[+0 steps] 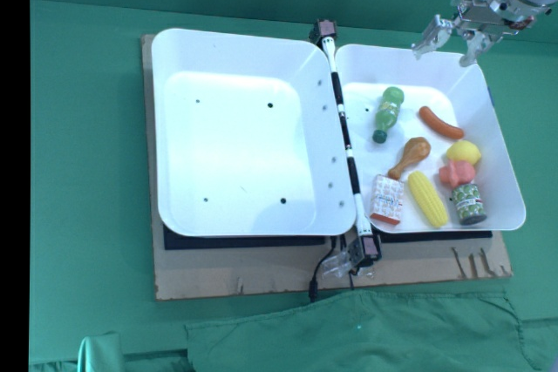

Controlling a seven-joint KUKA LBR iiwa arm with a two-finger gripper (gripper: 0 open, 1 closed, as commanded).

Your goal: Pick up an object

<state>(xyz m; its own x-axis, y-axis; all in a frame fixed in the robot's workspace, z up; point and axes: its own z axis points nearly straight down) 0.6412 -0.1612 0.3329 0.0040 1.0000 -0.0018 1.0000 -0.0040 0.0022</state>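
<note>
Crowding is my main worry: the sausage (441, 122), lemon (464, 152), pink toy (456, 174) and can (468, 204) lie packed along the far-right side of the right bin (501, 154), so I judge a descent there could catch the wall or pinch two things together. I'd favour the green bottle (387, 111), which lies more apart. The gripper (454, 42) hangs above the bin's upper edge, fingers spread, holding nothing, the wrist tilted toward the bin.
</note>
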